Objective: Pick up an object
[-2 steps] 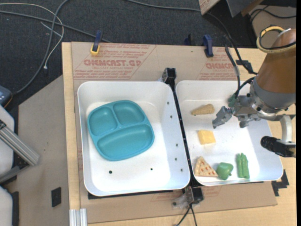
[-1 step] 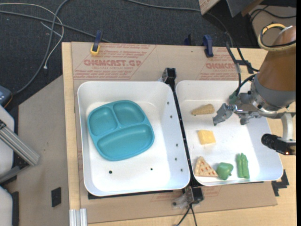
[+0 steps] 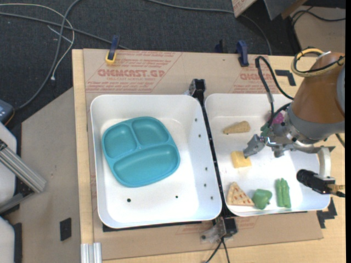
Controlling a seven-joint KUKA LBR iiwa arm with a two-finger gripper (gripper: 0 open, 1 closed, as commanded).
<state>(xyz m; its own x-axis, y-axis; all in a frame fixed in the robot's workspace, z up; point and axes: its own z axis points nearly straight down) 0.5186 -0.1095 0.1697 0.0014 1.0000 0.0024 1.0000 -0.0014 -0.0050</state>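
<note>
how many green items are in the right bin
2, both near the front edge of the right bin: a rounded green piece beside the triangular wedge, and a long green pod to its right. The arm could hide more.

A teal divided plate (image 3: 141,150) sits in a white bin (image 3: 109,201). The other white bin (image 3: 219,114) holds a tan bread piece (image 3: 237,128), yellow cheese block (image 3: 240,160), tan-and-white sandwich wedge (image 3: 238,195) and two green vegetables (image 3: 262,198) (image 3: 283,193).

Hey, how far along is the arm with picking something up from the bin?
Nothing looks picked up yet. The gripper is down in the right bin, just above the yellow cheese block, which lies on the bin floor. The bread piece, sandwich wedge, green pepper and green beans also lie there. Grasping and lifting remain.
</note>
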